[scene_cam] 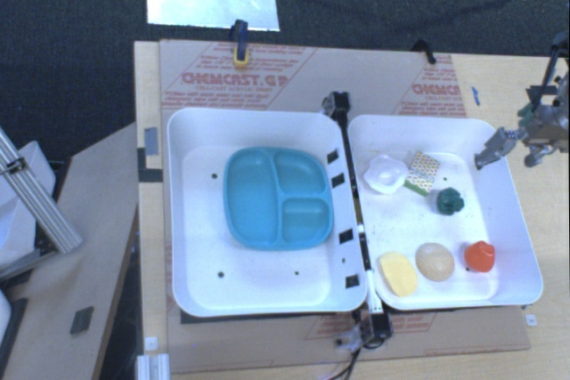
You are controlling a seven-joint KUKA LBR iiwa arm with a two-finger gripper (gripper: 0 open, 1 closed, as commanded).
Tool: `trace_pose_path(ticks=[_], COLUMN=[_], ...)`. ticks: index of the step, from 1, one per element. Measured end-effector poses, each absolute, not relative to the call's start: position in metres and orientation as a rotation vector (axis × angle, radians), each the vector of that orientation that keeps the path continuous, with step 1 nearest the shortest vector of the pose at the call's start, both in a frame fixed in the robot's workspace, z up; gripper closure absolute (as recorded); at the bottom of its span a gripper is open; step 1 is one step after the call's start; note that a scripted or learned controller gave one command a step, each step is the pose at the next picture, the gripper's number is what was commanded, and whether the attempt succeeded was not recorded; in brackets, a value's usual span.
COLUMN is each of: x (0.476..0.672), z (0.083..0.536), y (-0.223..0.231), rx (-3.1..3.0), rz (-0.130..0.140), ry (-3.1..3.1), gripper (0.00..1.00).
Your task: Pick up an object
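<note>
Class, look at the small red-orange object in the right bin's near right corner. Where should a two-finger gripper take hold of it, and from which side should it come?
Grip the red-orange object across its rounded middle, coming straight down from above. It looks small and squat and stands apart from the tan round object beside it. The right bin wall is close on its right, so a side approach would likely be cramped.

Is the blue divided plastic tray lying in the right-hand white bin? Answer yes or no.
No: the blue divided plastic tray lies in the left white bin.
</note>
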State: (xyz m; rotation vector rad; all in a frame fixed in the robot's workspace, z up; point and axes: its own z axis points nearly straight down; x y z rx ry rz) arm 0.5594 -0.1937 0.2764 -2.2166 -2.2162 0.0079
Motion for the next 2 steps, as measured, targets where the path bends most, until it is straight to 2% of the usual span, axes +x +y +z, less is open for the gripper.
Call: trace_pose_path(ticks=[1, 2], x=[0.562, 0.563], z=[0.282, 0.222], y=[-0.193, -0.199], rx=[-2.219, -2.219], rz=[-0.001, 0.002], ry=[-2.226, -2.222], gripper=[0.00, 0.00])
